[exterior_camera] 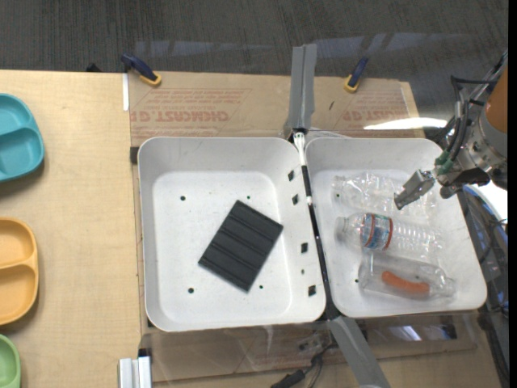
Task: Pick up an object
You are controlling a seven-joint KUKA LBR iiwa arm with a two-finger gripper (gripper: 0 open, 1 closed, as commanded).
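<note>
A flat black ribbed slab (241,245) lies at a slant in the left bin (161,217). The right bin (343,297) holds a clear plastic bottle with a blue label (388,234) lying on its side. Behind it is crumpled clear plastic (365,188), and in front of it a clear packet with an orange item inside (404,282). My gripper (426,186) hangs over the right bin's far right part, above the crumpled plastic and just behind the bottle. I see nothing held in it.
Both bins rest on brown cardboard (202,107) held by clamps (141,69). On the wooden bench to the left lie a teal tray (16,144), an orange tray (14,269) and a green one (6,366). Cables hang beside the arm at the right.
</note>
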